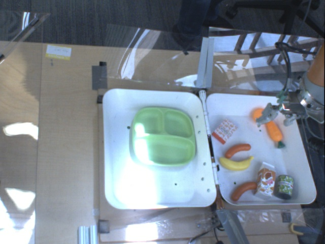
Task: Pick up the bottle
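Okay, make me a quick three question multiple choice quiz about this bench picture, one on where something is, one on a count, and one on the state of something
1. Where does the green divided plate lie?
A. in the left bin
B. in the right bin
C. on the bare bench

2. How many sausages are in the right bin?
A. one
B. two
C. four

3. How does the claw stand relative to the dark bottle?
A. closed around it
B. lifting it above the bin
C. well away from it, over the carrot

Answers: 1 A, the plate sits in the left bin. 2 B, one sausage lies above the banana and another sausage near the front rim. 3 C, the claw hovers by the carrot at the bin's far side, while the bottle rests in the near right corner.
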You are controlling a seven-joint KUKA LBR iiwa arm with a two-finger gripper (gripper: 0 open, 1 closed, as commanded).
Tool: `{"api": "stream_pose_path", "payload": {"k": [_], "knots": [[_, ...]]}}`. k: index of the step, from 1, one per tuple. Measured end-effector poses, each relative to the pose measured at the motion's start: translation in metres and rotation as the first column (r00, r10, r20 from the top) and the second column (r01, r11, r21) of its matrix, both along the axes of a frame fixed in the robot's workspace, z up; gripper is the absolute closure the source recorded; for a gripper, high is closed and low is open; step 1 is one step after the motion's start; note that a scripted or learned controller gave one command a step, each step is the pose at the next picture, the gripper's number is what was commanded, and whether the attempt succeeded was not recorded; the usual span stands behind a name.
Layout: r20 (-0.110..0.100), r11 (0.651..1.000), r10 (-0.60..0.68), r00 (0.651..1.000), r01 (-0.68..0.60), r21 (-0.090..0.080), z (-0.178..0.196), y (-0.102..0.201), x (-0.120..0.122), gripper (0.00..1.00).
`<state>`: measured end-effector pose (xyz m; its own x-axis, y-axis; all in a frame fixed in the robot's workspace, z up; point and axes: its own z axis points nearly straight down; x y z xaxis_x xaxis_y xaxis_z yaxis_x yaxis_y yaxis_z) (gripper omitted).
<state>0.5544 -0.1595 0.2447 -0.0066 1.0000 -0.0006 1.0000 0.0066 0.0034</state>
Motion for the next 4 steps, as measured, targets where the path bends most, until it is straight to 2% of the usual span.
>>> {"api": "stream_pose_path", "payload": {"k": [1,2,3,4], "knots": [[0.003,0.982,0.187,0.982,-0.187,-0.002,-0.135,0.004,0.049,0.0],[0.008,0.962,0.273,0.962,-0.273,-0.007,-0.156,-0.01,-0.036,0.0],[0.006,1.0,-0.013,1.0,0.013,0.008,-0.156,-0.039,0.034,0.0],[0.006,1.0,-0.013,1.0,0.013,0.008,-0.156,-0.039,0.034,0.0]]}}
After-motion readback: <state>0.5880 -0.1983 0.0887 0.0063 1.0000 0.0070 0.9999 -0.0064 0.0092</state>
